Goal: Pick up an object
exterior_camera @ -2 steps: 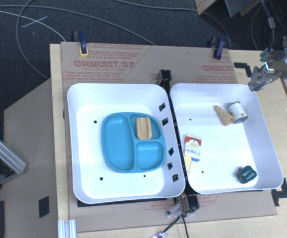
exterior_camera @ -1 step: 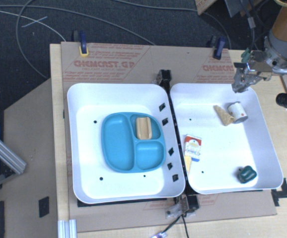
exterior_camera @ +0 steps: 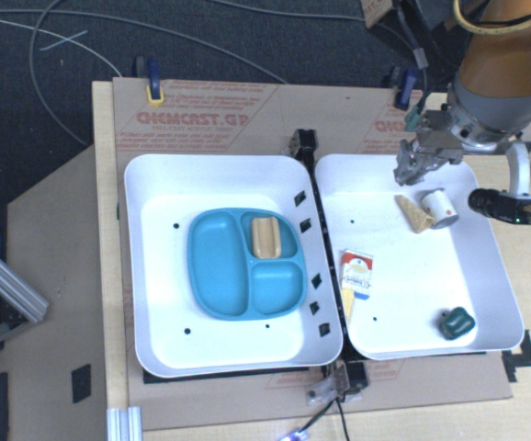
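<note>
Gripper (exterior_camera: 416, 167) hovered over right bin's (exterior_camera: 486, 246) far edge, just beside small roll (exterior_camera: 440, 206) and wedge (exterior_camera: 415, 213). Jaw state unclear. Risk: descent off-centre, nudging roll away without grasp.

Grey arm, orange band, small metal tool

The arm (exterior_camera: 504, 81) is a thick rounded grey cylinder with a wide orange band above it. A pale grey collar narrows to the tool (exterior_camera: 419, 166), dark grey metal with small angular parts; a thin black cable loops above the band.
</note>
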Robot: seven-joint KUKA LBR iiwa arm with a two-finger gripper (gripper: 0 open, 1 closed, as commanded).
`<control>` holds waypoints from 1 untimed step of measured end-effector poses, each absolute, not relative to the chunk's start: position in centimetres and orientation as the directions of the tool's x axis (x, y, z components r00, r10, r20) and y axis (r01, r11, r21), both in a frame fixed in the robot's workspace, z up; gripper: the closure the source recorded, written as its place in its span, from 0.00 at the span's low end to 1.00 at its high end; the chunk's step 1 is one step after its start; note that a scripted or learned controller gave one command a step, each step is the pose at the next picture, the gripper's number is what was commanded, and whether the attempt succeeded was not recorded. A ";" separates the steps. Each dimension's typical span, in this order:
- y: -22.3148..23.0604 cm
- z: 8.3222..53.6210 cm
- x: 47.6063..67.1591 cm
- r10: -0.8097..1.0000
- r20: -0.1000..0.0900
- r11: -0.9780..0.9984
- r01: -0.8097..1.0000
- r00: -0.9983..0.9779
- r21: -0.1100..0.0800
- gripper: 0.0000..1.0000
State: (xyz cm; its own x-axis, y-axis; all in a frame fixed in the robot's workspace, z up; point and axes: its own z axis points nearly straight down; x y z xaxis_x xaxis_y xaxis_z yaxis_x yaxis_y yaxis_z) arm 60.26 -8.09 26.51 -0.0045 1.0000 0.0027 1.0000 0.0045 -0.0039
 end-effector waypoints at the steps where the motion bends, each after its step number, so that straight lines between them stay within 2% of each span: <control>1: -3.1 24.8 59.1 1.000 0.003 0.005 1.000 -0.005 -0.004 1.00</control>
State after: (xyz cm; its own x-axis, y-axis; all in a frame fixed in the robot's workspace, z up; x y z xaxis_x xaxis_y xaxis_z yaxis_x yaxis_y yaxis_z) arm 59.14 -3.13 24.78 -0.0045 1.0000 0.0028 1.0000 0.0046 -0.0043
